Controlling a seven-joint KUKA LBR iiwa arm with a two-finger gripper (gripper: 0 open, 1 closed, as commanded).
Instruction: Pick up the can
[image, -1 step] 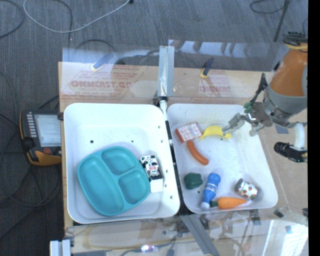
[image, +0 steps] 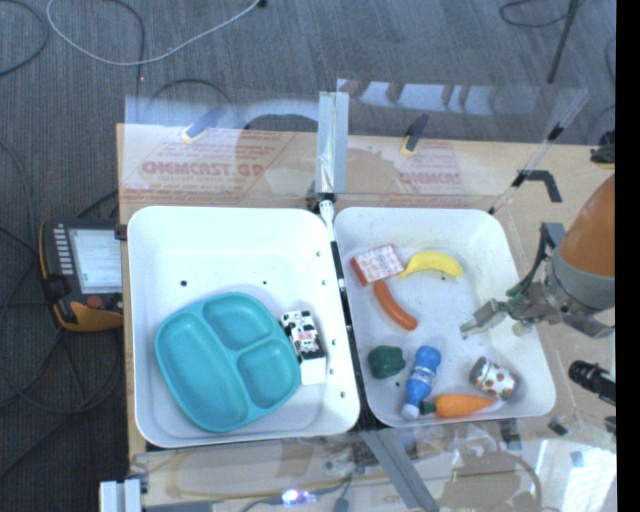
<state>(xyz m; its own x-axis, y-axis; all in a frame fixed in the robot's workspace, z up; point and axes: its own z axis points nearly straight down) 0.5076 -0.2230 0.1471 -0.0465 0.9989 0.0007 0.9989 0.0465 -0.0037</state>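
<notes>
The can (image: 493, 378), small with a patterned label, lies on its side near the front right corner of the right bin (image: 520, 250). My gripper (image: 490, 310) hovers over the bin's right side, a little behind the can and apart from it. It stands open with nothing between its fingers. One grey finger (image: 476, 320) points left toward the middle of the bin.
An orange carrot (image: 462, 405) and a blue bottle (image: 421, 378) lie close to the can's left. A green lump (image: 385, 361), a sausage (image: 396, 305), a banana (image: 432, 264) and a red-white packet (image: 377, 264) share the bin. The left bin (image: 200, 235) bears a teal divided plate (image: 226, 360) and a patterned carton (image: 303, 340).
</notes>
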